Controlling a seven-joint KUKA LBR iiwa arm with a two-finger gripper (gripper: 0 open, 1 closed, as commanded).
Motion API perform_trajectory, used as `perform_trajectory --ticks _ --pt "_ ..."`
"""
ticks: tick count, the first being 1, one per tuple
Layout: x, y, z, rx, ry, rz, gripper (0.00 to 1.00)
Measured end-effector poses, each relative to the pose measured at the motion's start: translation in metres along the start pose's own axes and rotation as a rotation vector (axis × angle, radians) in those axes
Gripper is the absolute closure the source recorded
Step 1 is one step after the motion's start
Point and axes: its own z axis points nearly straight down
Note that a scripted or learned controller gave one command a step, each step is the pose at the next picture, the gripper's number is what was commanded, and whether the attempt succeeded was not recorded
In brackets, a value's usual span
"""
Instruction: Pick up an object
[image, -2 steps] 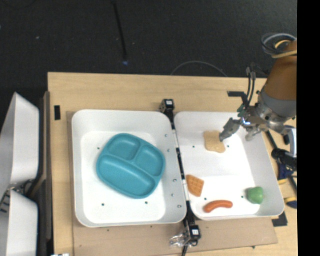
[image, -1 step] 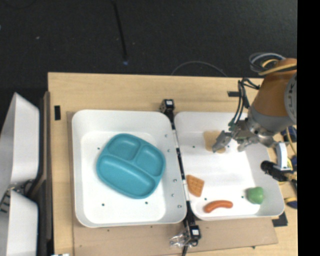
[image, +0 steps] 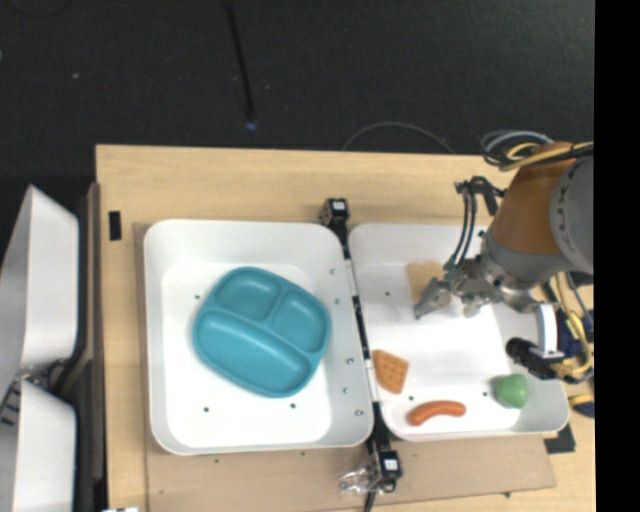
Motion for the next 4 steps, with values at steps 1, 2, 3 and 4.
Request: perform_trajectory --ticks 1,2,3,4 --pt "0.0 0.002 -0.014 -0.008 0.001 0.002 1.0" --pt "0.003 0.001 -0.059 -0.008 0.002 -0.007 1.0" --pt "-0.006 0.001 -0.107 -0.01 0.001 -0.005 1.0" --pt "-0.005 -0.007 -0.159 -0.011 0.001 -0.007 1.0"
